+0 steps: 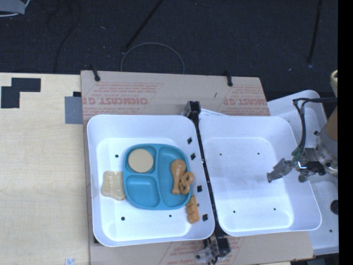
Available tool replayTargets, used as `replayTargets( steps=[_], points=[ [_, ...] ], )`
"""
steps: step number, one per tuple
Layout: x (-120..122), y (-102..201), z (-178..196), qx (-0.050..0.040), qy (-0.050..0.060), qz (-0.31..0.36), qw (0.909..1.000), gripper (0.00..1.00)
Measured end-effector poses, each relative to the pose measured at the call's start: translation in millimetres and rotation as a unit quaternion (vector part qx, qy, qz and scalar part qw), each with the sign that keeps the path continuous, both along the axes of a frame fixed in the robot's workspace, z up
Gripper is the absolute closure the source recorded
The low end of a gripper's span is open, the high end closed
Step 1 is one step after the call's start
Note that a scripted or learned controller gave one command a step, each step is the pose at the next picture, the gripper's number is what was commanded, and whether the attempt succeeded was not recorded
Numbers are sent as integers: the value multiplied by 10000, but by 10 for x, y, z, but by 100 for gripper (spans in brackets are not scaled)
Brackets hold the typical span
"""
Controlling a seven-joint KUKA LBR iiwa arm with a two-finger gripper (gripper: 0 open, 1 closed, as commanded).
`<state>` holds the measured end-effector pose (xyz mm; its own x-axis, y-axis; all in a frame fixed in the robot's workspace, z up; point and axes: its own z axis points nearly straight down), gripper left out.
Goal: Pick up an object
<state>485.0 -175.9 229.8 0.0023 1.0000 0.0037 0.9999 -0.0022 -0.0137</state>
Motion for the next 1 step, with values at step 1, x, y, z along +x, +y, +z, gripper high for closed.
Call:
replayTargets(
  steps=[1],
  points=[
    [22, 0, 49, -11, -51, 11, 10000, 0]
  ],
)
